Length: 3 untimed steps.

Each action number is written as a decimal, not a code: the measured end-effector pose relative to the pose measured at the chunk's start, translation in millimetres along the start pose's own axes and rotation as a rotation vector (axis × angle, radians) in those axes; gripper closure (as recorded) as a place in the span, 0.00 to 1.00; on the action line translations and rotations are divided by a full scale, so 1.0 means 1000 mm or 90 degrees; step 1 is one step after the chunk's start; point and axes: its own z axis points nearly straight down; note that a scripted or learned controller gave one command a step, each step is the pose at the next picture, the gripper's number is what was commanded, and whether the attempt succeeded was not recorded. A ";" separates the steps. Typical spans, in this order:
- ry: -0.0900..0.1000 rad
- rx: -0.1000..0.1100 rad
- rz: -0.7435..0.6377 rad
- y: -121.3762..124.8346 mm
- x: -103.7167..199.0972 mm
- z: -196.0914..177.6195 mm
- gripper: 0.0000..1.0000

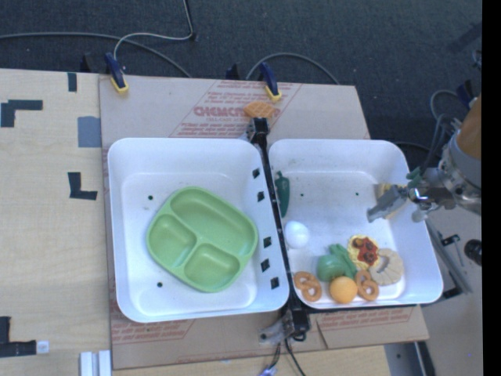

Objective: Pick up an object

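Quickly, per item:
gripper [389, 204]: over the right bin [337, 151], at about 3 o'clock of its floor, near the right wall; arm [462, 171] enters from 3 o'clock.
fingers: cannot tell if spread or closed; nothing visible between them.
toy food cluster: bin's 5 o'clock corner, down at 6 o'clock from the gripper, apart from it, not touching.
pizza slice [365, 249]: closest piece to the gripper, just above a tan cookie [388, 268].
orange ball [343, 289]: at 6 o'clock of the cluster, between two pretzels [307, 285].
green vegetable [335, 263]: at 9 o'clock of the pizza slice.
white egg [297, 233]: near the divider, at 8 o'clock from the gripper, well apart.
dark green pepper [281, 193]: against the divider, at 9 o'clock from the gripper.
left bin [125, 163]: holds a green divided plate [203, 239], lying flat, centre.
bench: cardboard sheet [156, 108] under both bins, two clamps at 12 o'clock.
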 end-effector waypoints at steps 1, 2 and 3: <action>0.001 0.002 0.001 0.003 0.008 0.148 0.00; -0.001 -0.003 0.000 0.018 -0.037 0.193 0.00; -0.004 -0.008 0.001 0.021 -0.039 0.179 1.00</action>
